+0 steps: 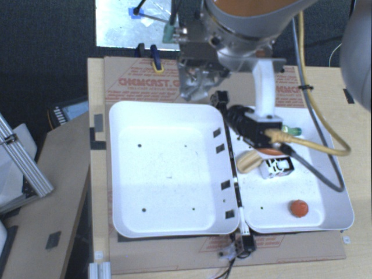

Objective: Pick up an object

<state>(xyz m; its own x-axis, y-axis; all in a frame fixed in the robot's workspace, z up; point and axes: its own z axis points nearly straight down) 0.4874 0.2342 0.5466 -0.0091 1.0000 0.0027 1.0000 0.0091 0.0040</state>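
Nearest the camera, at the lower right of the frame, an orange ball [299, 208] lies on the floor of the right bin [267, 211], apart from the other contents. Further up the same bin, close to the rims where the two bins meet, a tan piece [246, 162] lies at a slant. A white and black item [279, 167] sits just beside it on the right. A small green item [295, 131] shows higher up, toward the far side of that bin; it is too small to tell its shape. The left bin [168, 173] takes the centre-left of the frame. My gripper [195, 89] hangs at upper centre, over the printed cardboard sheet [139, 81] beyond the bins' far rims, well apart from the ball. Whether it stands open or closed I cannot tell from this angle.
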